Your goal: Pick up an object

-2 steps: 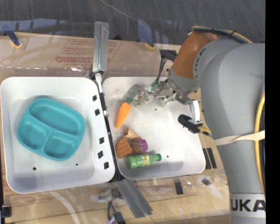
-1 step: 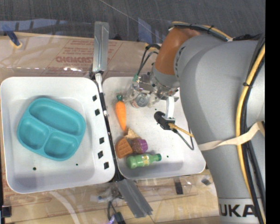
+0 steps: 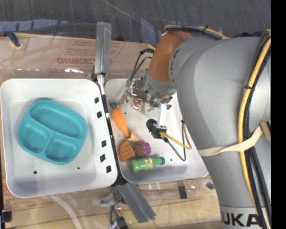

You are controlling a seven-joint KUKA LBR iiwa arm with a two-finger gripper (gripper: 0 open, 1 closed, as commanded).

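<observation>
The grey arm fills the 3 o'clock side of the view, its orange band above the wrist, and it hangs over the right bin. The left bin, at 9 o'clock, carries a teal divided plate. The gripper sits low at the 12 o'clock end of the right bin; from above, whether its jaws are wide or narrow I cannot tell.

The nearest candidate is the carrot, just toward 7 o'clock of the gripper, beside the wall between the bins. It is orange, tapered and smooth, lying slantwise. To take it well, I would turn the jaws across its narrow width and come straight down clear of the wall.

Toward 6 o'clock lie a waffle-like brown piece, a purple piece and a green bottle, crowded together.
</observation>
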